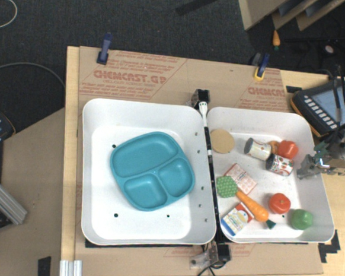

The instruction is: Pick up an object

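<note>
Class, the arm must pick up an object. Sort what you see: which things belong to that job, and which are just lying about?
Job:
gripper
right bin
carrot
tomato
green ball
can

Lying about:
teal plate
left bin
blue clamp
tablet

You see the gripper [313, 166] only as a small, blurry metal shape at the right bin's [263, 118] right rim; whether its fingers are apart is unclear. The arm behind it runs off the right edge. Just left of it, the labels on two small cans [279, 165] are unreadable.
</note>
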